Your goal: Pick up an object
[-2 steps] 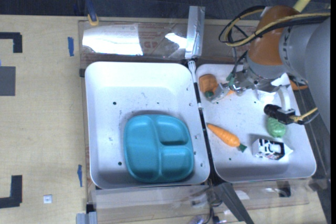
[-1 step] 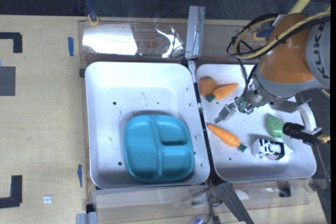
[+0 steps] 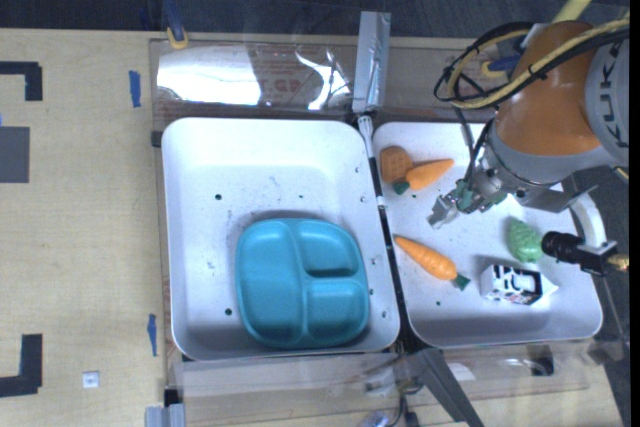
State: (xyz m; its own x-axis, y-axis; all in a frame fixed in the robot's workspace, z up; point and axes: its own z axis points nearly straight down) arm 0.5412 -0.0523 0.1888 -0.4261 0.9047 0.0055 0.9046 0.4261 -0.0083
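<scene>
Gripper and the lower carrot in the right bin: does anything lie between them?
No. In the camera view, only bare white bin floor lies between the gripper and the lower carrot.

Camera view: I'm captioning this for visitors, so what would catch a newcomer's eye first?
The blue tray in the left bin stands out most. In the right bin lie two carrots, one near the far wall, one nearer the middle. The gripper hangs between them.
</scene>
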